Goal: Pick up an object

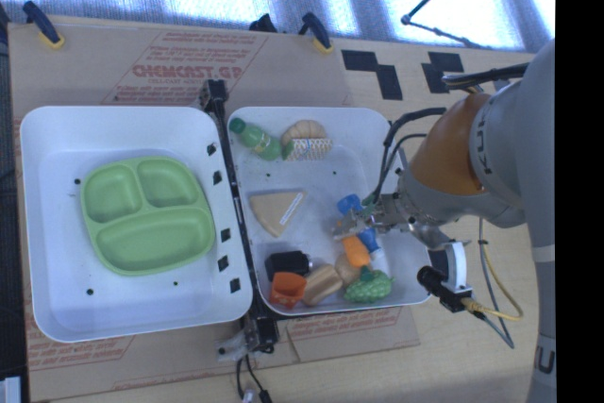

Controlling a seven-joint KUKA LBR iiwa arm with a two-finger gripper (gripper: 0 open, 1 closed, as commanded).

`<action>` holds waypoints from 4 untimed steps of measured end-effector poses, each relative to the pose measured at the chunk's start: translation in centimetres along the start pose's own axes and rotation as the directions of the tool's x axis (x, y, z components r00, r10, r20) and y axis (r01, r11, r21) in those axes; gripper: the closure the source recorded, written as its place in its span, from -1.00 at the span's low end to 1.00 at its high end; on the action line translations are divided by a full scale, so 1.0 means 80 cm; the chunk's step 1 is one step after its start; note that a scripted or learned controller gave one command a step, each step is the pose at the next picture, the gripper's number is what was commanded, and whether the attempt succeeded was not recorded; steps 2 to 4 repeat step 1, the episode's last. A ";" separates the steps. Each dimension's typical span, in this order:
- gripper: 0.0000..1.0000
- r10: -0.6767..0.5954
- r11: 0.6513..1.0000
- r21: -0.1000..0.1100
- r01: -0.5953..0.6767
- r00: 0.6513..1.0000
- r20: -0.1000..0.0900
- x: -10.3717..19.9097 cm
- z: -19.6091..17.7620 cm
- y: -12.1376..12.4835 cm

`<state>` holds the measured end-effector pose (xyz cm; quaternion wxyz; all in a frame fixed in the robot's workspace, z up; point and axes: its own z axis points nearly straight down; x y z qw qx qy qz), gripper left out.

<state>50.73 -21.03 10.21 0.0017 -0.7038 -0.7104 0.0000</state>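
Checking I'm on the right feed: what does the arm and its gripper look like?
The arm is grey with rounded links and an orange band above the wrist. Black cables loop beside the band. The gripper is metallic grey. A black and white fitting sits by the wrist, and a yellow cable trails from it.

Grey rounded arm (524, 142), orange band (448, 151), black cables, yellow cable lower right.

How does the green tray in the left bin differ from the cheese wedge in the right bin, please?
The tray is light green; the wedge is pale yellow. The tray is far larger than the wedge. The tray is a rounded rectangle with three compartments, while the wedge is a plain triangle. The tray lies alone in the left bin; the wedge has other items around it. Both lie flat.
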 end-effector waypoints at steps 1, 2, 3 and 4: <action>1.00 0.003 1.000 -0.001 -0.003 1.000 0.001 0.052 -0.121 -0.022; 1.00 0.003 1.000 -0.001 -0.003 1.000 0.001 0.052 -0.121 -0.022; 1.00 0.003 1.000 -0.001 -0.003 1.000 0.001 0.052 -0.121 -0.022; 1.00 0.003 1.000 -0.001 -0.003 1.000 0.001 0.052 -0.121 -0.022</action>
